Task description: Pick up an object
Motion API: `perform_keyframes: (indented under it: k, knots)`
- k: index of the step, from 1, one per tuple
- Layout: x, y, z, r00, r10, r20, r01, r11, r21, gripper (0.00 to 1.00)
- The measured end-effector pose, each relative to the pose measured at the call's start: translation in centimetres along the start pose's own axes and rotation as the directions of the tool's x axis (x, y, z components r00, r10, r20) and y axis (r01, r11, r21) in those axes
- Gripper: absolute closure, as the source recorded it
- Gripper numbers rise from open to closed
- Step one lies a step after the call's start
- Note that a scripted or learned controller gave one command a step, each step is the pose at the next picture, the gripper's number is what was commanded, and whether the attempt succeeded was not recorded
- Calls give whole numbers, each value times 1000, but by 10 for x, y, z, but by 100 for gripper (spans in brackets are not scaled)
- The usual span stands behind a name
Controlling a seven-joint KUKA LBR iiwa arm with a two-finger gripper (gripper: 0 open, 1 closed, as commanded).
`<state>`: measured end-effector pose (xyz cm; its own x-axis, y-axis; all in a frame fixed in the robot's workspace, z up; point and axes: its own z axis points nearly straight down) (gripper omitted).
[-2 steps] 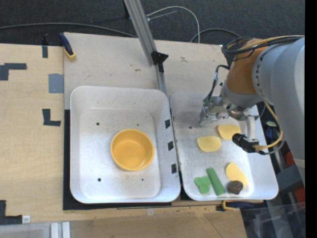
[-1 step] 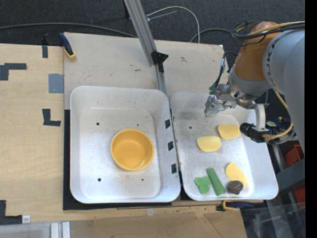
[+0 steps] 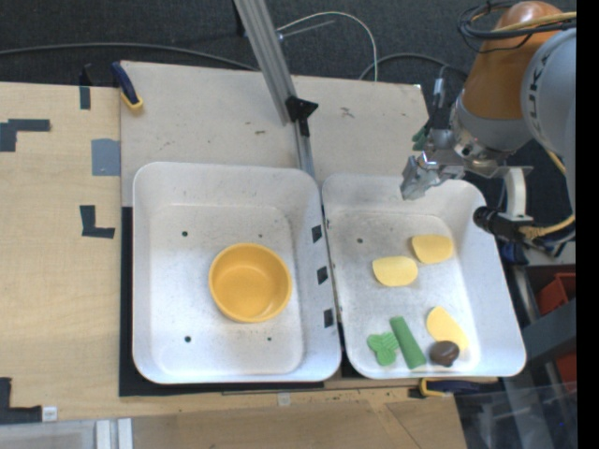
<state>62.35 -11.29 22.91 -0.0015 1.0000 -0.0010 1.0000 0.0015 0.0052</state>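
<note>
Two shallow white bins sit side by side on the worktop (image 3: 215, 110). The left bin (image 3: 159, 251) holds a yellow bowl (image 3: 249, 282), upright, a little toward the near side of the bin floor.

The right bin (image 3: 487, 279) holds the loose pieces. Two flat yellow pieces lie near its middle: one oval (image 3: 395, 270) and, just beside it toward the far right, a second (image 3: 432, 248); the two look close but apart. Toward the near edge lie a green stick (image 3: 406, 340) with a small green leafy piece (image 3: 382, 347) touching or just beside its left. Right of them a third yellow piece (image 3: 445, 326) lies at a slant, with a small dark brown round thing (image 3: 444, 352) at its near end, touching or overlapping it.

The arm (image 3: 515, 73), grey with an orange band, comes in from the right. Its hand (image 3: 416, 183) hangs over the far rim of the right bin, well apart from all the pieces, the nearest being the far-right yellow piece. Nothing shows in the hand; how far it is open cannot be told from this angle.

A grey metal post (image 3: 267, 45) slants across the far side of the worktop, ending near the gap between the bins. Cables (image 3: 346, 21) trail behind.
</note>
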Motion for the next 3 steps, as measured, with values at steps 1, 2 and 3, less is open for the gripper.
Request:
perform_keyframes:
  k: [1, 2, 3]
  knots:
    - [0, 1, -53, 1000, 0, 0, 0, 1000, 0, 100]
    - [55, -6, -54, 1000, -5, -2, 5, 1000, 6, 100]
    - [101, -1, -44, 1000, -4, -2, 4, 1000, 8, 100]
